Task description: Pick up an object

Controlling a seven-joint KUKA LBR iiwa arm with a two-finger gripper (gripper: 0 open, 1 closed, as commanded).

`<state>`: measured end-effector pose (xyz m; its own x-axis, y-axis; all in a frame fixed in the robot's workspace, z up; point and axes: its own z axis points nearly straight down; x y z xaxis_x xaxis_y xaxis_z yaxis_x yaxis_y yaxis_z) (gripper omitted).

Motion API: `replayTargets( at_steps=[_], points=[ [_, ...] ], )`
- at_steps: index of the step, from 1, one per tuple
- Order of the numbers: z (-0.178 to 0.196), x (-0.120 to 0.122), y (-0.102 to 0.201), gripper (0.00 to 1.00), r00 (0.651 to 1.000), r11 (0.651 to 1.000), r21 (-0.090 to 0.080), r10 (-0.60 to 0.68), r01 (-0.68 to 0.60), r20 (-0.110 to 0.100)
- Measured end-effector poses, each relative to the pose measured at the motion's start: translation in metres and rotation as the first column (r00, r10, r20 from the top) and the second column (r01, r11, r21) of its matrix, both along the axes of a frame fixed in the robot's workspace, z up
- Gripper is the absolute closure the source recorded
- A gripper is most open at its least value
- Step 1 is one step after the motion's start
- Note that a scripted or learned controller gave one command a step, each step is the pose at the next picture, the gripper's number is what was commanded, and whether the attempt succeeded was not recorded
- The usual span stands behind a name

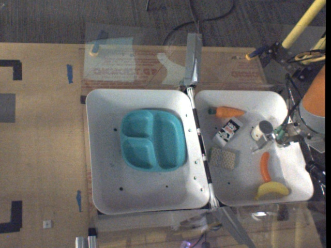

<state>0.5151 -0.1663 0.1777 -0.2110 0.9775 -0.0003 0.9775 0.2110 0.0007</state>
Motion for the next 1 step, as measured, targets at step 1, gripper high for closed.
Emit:
replayTargets(
  at_steps=[1],
  points=[
    [0.0,0.0,0.0,0.0,1.0,1.0,0.0,0.0,0.0,0.0]
  ],
)
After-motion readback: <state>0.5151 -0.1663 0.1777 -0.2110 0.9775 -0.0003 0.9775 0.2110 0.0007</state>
